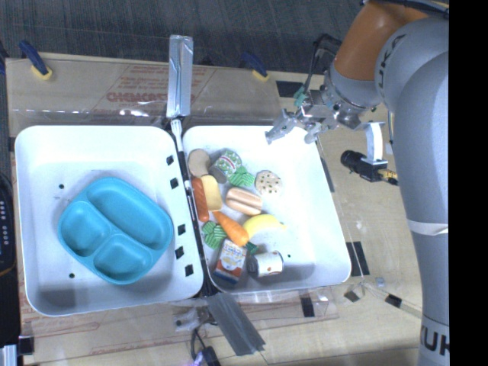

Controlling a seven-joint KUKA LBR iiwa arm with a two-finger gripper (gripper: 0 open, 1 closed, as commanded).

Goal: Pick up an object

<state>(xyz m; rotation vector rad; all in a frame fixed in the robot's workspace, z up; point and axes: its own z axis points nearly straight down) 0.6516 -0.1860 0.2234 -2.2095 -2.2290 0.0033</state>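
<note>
The right bin holds a heap of toy food along its left side: a hot dog, a speckled cookie, a yellow banana, an orange carrot, a green and white tin and a small can. My gripper hangs above the bin's far edge, up and to the right of the heap. Its fingers are spread open and nothing is between them. It touches none of the objects.
A blue divided plate lies in the left bin. A grey metal bar stands at the divider between the bins. Blue clamps sit on the bench's far edge. The right half of the right bin floor is bare.
</note>
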